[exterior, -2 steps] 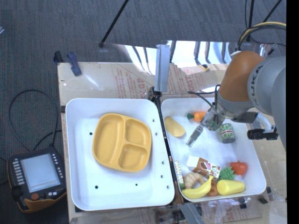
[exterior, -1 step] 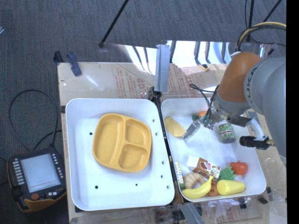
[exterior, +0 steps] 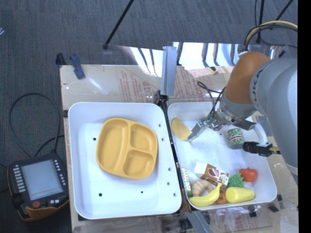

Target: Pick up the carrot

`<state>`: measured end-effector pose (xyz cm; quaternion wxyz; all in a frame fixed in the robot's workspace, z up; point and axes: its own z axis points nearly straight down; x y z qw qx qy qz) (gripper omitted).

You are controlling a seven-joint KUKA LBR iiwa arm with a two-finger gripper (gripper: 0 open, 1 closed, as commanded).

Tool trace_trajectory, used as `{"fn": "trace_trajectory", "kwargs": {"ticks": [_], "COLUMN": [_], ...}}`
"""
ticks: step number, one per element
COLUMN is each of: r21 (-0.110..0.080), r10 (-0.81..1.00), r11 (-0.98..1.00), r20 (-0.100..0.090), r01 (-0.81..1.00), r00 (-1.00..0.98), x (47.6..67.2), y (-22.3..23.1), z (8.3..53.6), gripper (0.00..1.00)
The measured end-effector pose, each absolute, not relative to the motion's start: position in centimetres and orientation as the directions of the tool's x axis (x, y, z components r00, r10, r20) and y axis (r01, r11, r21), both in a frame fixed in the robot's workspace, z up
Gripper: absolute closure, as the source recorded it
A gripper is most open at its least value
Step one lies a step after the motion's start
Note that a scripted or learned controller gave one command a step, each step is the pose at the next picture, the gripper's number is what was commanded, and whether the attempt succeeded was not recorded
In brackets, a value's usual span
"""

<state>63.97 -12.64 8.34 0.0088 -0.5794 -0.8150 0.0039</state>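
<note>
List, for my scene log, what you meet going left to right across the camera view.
Teach pendant → yellow divided plate in the left bin → yellow chip-shaped piece → tool → small green can → red tomato.

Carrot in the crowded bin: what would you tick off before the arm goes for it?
1. Is the carrot spotted: cannot tell. Just an orange bit peeks out between the banana and the yellow fruit.
2. Is the gripper above it: not ok. It sits beside the yellow slice, away from that pile.
3. Is there room around the carrot: not ok. The banana and yellow fruit press in on both sides.
4. Is the can out of the way: ok. It stands apart from the gripper.
</note>
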Motion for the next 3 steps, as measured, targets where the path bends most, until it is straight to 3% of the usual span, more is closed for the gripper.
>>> {"fn": "trace_trajectory", "kwargs": {"ticks": [1,2,3], "r21": [0.007,-0.006,-0.001], "r10": [0.938,0.885,0.882], "r11": [0.347,0.466,0.471], "r20": [-0.006,0.006,0.001], "r01": [0.938,0.885,0.882], "r00": [-0.347,-0.466,-0.471], "x": [64.6,64.2,64.5], "y": [-19.5,-14.5,-14.4], "z": [21.2,8.4,9.7], "gripper": [0.00,0.00,1.00]}}
